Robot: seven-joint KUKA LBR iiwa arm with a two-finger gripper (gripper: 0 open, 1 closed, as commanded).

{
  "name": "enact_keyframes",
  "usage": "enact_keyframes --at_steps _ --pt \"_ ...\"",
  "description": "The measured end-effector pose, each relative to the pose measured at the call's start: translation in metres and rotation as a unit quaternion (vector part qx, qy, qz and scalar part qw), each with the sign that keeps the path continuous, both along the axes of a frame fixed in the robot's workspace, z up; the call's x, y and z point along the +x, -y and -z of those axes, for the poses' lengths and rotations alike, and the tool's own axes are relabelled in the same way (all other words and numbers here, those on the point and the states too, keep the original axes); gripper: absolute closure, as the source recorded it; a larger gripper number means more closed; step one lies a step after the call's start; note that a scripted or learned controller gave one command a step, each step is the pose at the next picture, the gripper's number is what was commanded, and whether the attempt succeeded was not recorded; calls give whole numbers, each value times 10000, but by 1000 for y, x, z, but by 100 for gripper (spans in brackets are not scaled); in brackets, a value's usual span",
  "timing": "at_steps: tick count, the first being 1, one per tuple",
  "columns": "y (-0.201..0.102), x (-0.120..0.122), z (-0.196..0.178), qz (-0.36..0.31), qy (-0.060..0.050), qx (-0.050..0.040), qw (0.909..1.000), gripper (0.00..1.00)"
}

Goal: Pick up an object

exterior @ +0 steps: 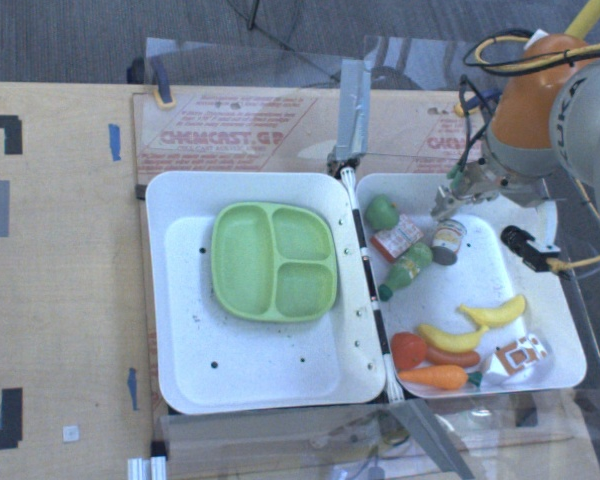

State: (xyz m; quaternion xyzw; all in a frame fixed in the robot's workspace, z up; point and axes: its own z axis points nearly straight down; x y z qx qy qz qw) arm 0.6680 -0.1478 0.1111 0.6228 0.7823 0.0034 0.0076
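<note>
While the gripper (458, 194) hovers above a small can (447, 241) in the right bin (565, 353), I cannot tell its fingers' state.

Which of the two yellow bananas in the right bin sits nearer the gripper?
The upper banana, toward the bin's right wall, is nearer the gripper. The other banana lies lower, just above the red items at the bin's near edge.

A single fixed camera is mounted above the desk (60, 268) and is directed downward at a slant. Both white bins are taken in whole: the left bin (180, 368) at frame centre, the right bin (555, 343) toward the right edge. The floor is seen along the top. The arm (540, 108) is admitted at upper right. Range is moderate.
</note>
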Motion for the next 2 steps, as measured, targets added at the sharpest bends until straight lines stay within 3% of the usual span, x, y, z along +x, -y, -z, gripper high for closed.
enact_keyframes --at_steps 1,2 --pt "0 0 0 0 -1 1 10000 0" --pt "15 -1 -44 1245 -50 20 9922 0"
